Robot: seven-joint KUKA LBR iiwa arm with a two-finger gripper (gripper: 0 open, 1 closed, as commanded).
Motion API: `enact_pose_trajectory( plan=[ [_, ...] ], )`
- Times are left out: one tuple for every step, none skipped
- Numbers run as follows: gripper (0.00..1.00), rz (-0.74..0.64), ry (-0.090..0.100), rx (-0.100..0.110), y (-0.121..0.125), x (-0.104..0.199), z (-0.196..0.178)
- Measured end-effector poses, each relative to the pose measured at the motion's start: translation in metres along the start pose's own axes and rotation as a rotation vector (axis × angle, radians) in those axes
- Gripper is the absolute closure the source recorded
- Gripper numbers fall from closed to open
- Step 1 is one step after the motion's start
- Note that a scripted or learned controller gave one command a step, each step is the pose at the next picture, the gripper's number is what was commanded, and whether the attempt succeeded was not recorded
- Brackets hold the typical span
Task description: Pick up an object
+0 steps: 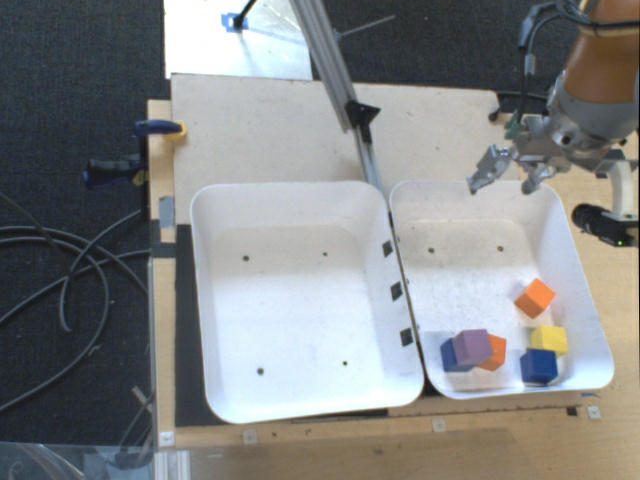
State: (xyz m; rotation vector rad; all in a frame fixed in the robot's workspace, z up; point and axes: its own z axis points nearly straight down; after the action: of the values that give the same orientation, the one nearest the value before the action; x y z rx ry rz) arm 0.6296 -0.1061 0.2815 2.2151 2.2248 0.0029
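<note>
The gripper (510, 175) hangs over the far rim of the right bin (585, 298), its fingers spread with nothing between them. The cubes sit well apart from it, in the bin's near corner. The orange cube (535, 297) stands alone and looks the easiest target. The yellow cube (549, 339) touches the blue cube (539, 366), and the purple cube (472, 347) crowds a second blue cube (453, 355) and another orange one (494, 352). A good approach likely centres above the lone orange cube, turns the fingers to match its tilted faces, and descends straight, staying off the bin wall.
</note>
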Motion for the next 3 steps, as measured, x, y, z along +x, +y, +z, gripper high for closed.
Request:
enact_pose_trajectory(
  plan=[
    [0.00,0.009,0.001,0.009,-0.120,-0.048,0.069],
    [0.00,0.003,0.001,0.005,-0.146,-0.042,0.194],
    [0.00,-0.005,-0.002,-0.010,-0.085,-0.015,0.087]
  ],
)
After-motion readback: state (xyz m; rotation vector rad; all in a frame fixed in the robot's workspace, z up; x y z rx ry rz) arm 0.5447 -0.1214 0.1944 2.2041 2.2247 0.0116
